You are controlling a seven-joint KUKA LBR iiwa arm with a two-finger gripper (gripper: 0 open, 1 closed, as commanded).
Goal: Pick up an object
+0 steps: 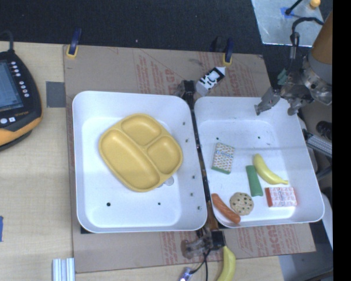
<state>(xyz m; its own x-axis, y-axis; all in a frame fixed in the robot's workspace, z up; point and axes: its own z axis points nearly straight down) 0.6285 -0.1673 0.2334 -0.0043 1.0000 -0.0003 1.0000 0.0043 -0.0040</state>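
My gripper (279, 103) hangs over the far right corner of the right bin (263, 127), open, with nothing between its two fingers. Below it in that bin lie a patterned green-white packet (223, 157), a yellow banana (267, 170), a green stick (254, 180), a red-white packet (280, 196), a round cookie (241, 203) and an orange-red sausage (224, 208). All of them sit well toward the near side, apart from the gripper.
The left bin (93, 204) holds a yellow divided plate (140, 151). A teach pendant (9, 101) lies at the far left of the bench. Another banana (226, 264) rests outside the bins at the front edge. A black-white object (210, 79) sits behind the bins.
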